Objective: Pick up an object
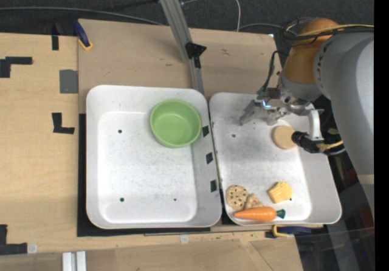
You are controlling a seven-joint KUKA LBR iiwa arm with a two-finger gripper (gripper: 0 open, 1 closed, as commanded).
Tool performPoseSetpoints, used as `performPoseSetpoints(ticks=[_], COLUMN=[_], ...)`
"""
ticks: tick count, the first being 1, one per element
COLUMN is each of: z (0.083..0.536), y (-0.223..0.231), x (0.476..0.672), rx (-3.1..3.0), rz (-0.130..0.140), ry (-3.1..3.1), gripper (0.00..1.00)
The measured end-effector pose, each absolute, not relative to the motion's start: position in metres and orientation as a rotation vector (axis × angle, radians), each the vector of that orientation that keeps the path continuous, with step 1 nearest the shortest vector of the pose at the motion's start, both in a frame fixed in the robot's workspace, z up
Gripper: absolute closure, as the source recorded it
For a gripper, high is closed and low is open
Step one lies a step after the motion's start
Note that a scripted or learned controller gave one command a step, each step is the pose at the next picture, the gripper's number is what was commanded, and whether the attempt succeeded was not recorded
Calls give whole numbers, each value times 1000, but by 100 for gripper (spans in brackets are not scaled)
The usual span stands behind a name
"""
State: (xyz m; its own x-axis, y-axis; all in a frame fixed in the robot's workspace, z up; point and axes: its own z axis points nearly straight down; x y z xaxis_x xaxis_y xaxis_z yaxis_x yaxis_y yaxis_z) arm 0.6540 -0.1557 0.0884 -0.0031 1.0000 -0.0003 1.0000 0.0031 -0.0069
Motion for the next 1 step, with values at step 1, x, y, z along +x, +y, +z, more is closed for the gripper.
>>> performPoseSetpoints(ticks=[1], z=[102], y=[-155], x=[656], rx=[-2216], rz=[3], ry=[-2225], gripper=[100])
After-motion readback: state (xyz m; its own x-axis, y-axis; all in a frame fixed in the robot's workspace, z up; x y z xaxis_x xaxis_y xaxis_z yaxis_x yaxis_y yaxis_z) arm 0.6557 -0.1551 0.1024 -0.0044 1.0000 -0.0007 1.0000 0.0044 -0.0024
